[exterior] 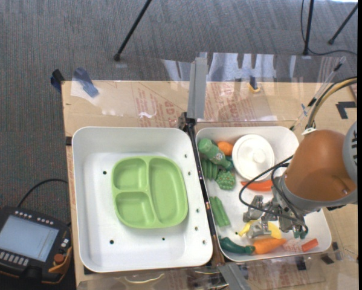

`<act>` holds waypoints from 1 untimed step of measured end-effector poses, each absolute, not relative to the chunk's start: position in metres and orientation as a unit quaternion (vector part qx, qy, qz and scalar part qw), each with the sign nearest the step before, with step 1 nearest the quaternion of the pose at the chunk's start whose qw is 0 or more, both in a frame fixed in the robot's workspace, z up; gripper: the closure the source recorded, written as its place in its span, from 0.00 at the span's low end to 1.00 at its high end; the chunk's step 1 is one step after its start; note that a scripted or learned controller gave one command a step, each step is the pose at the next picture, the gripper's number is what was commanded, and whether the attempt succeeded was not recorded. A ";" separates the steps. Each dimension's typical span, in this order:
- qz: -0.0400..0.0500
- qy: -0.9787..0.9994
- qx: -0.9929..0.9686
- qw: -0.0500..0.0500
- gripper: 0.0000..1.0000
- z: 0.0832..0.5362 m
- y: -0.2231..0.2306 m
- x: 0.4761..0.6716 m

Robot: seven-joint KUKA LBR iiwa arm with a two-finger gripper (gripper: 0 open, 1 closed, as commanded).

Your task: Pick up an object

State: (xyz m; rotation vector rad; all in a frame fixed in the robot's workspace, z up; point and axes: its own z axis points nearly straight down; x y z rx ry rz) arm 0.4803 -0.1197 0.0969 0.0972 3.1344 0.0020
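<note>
At the near edge of the tabletop [138,104] two white bins stand side by side. In the right bin [323,244], close to its near wall, a carrot [266,246] lies beside a dark green vegetable [235,245], and a small red piece [309,244] lies toward the near right corner. The gripper [270,222] is low over this part of the bin, just above the carrot and a yellow piece [247,227]. I cannot tell if the gripper is open or closed, because cables and metal parts hide its lower end, and I see no object held in it. The orange band [318,165] of the arm is above it and covers the right side of the bin.

A little farther, a green bean pod [220,211] lies along the left wall of the right bin. Behind it are a bumpy green piece [226,179] and a red-orange piece [259,185]. Toward the far wall stand a round white bowl [254,154], a small orange ball [225,148] and a green packet [211,151].

The left bin [93,192] holds a light green plate [149,191] with three compartments, lying flat near its middle.

At the far left corner of the tabletop there is blue tape [84,81].
</note>
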 end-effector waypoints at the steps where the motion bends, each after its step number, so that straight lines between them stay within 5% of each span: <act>1: 0.000 0.997 0.078 0.004 1.00 0.249 -0.060 0.489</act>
